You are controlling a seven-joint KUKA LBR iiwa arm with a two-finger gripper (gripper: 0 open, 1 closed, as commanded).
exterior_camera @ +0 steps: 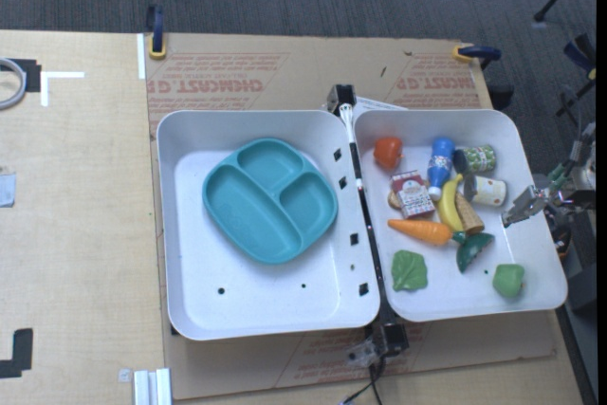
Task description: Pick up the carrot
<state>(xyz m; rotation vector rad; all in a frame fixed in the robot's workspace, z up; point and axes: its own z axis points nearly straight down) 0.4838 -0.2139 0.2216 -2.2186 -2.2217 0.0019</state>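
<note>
Orange carrot [420, 230] lies ungrasped in the right bin [531, 161], beside the banana [450, 204]; gripper [520, 207] at the bin's right rim, fingers' state apparently indiscernible.

From my remote seat I can read just one marking with any confidence: red lettering on the cardboard sheet [218, 76] under the bins, at about 11 o'clock from the left bin [180, 232]. It looks upside down and mirrored, so I can't give the wording. A matching red print [438, 85] sits at 12 o'clock of the right bin [531, 289]. Labels on the small packets are too small to read.
</note>
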